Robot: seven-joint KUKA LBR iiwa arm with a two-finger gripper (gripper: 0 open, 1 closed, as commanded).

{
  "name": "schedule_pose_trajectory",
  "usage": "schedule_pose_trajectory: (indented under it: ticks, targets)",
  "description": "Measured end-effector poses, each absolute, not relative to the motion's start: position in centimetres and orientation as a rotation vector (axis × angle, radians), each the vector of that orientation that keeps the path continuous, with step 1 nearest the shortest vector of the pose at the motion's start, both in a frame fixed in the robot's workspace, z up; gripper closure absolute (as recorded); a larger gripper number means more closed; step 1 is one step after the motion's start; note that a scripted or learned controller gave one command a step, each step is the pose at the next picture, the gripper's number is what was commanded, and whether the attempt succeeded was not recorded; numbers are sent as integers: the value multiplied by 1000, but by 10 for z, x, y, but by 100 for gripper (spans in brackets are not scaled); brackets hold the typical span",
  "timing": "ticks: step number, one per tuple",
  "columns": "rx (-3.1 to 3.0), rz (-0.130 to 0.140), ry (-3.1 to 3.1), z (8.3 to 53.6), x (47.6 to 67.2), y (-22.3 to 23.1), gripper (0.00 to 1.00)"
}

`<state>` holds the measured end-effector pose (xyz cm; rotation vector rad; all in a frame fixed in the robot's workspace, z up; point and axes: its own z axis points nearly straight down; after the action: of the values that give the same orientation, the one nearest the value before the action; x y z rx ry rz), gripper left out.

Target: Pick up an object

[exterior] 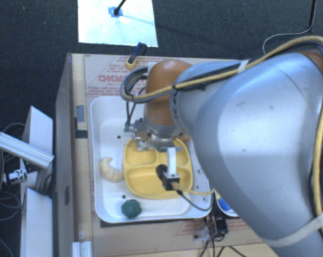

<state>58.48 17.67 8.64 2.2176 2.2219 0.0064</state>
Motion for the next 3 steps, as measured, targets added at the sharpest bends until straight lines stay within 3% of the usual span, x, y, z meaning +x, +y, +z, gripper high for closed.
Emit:
schedule_pose_trajectory:
  ticks: [1,2,3]
  targets:
    - [2215,7,2225,195,626,207,100]
    - [2214,6,2225,356,649,231,100]
    - [2219,-3,2224,242,668,224,100]
